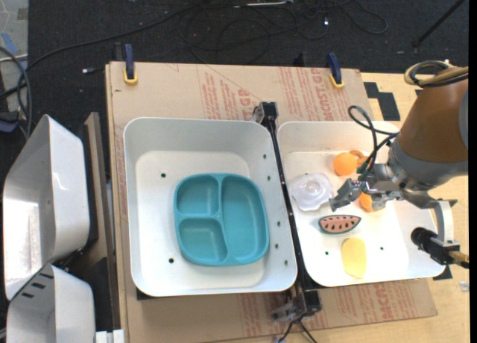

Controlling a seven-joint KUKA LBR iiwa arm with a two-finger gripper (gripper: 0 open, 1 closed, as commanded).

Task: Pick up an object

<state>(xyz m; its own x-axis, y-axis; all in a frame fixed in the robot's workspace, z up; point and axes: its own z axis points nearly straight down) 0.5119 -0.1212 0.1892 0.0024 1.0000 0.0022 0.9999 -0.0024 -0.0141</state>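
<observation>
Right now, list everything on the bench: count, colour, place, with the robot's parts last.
white bins: two, white, side by side on the bench
divided tray: one, teal, in the left bin
clear cup: one, transparent, left part of the right bin
orange fruit: one, orange, upper middle of the right bin
watermelon slice: one, red with dark rind, middle of the right bin
yellow piece: one, yellow, below the watermelon slice
clamps: two, yellow-tipped, at the board's top edge
arm: one, grey with orange band, from the right
gripper: one, dark, over the right bin

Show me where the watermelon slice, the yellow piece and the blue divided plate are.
watermelon slice (340,223), camera view, middle of its red face.
yellow piece (354,257), camera view, its centre.
blue divided plate (242,211), camera view, floor of its long compartment.
</observation>
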